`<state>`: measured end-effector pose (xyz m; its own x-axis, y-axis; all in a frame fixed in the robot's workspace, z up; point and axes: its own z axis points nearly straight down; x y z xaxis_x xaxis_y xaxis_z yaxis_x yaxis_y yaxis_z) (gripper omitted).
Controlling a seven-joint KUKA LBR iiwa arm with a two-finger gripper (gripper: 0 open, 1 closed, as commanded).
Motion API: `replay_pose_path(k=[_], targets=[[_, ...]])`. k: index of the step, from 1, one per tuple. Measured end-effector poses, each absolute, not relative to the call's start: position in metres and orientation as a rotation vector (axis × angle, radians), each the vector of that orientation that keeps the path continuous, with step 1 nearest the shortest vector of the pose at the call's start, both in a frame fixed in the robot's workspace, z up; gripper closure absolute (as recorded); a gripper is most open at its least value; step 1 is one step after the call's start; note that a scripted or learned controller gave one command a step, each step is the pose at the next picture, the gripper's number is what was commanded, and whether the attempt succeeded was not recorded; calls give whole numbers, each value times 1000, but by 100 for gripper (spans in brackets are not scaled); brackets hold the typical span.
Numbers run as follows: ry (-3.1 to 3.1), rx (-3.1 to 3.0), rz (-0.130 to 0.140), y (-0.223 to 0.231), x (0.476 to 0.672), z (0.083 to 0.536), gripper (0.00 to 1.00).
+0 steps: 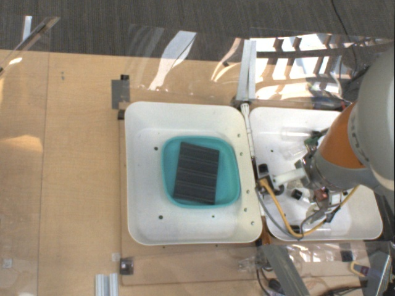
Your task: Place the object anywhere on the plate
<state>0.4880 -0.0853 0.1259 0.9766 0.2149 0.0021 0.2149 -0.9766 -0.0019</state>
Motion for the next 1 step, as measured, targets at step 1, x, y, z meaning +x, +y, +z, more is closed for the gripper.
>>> replay_pose_path(k=[1], targets=[[-327, -3128, -45, -104, 497, 92, 0]])
